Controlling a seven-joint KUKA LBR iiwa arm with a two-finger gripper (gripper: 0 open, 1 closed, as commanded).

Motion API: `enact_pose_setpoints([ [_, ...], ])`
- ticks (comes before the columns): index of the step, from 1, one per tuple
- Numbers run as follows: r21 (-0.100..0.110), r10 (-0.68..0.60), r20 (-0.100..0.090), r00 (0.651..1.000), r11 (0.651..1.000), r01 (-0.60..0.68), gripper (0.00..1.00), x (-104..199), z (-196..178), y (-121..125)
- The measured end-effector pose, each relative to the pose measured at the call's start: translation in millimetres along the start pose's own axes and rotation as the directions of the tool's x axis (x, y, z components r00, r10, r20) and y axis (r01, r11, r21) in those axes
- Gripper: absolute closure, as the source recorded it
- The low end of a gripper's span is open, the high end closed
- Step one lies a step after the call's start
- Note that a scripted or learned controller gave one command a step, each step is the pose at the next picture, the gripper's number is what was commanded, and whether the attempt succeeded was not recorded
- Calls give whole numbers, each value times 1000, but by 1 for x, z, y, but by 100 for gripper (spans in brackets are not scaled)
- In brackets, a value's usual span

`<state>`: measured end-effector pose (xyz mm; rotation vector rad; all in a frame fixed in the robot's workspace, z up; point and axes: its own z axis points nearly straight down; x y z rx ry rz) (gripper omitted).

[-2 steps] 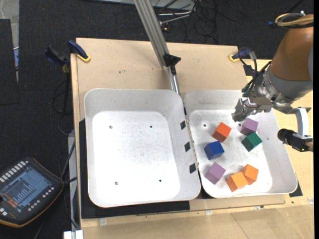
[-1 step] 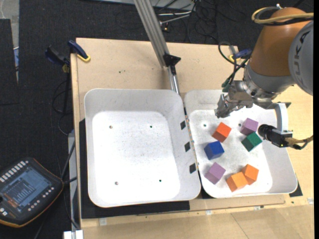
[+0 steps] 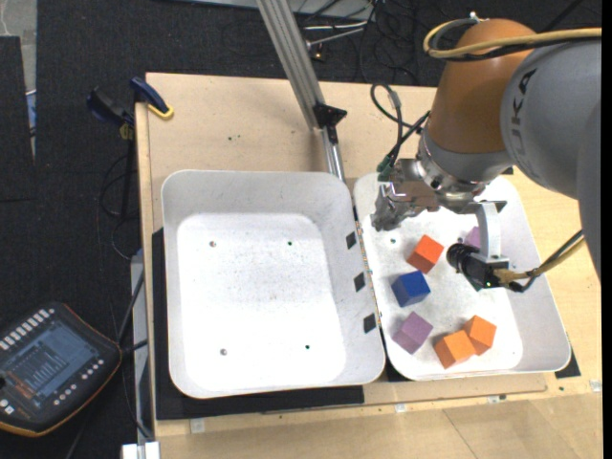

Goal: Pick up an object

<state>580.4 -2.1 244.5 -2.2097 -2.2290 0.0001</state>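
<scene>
Five small blocks (image 3: 427, 253) in the right bin (image 3: 540, 338) look light and stiff; grip opposite flat faces. Gripper (image 3: 387, 213) state: cannot tell.

The wrist hides part of a purple block (image 3: 472, 238) in the right bin (image 3: 535, 338).

a robotics lab: plywood bench (image 3: 239, 113) on black flooring, a teach pendant (image 3: 48, 366) lying left of the bench, loose cables (image 3: 354, 27) and aluminium framing (image 3: 287, 41) behind the bench.
</scene>
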Motion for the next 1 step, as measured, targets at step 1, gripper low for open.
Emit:
enact_pose_setpoints([
  [1, -4, 0, 0, 1000, 1000, 0, 100, 58, -2, 15],
])
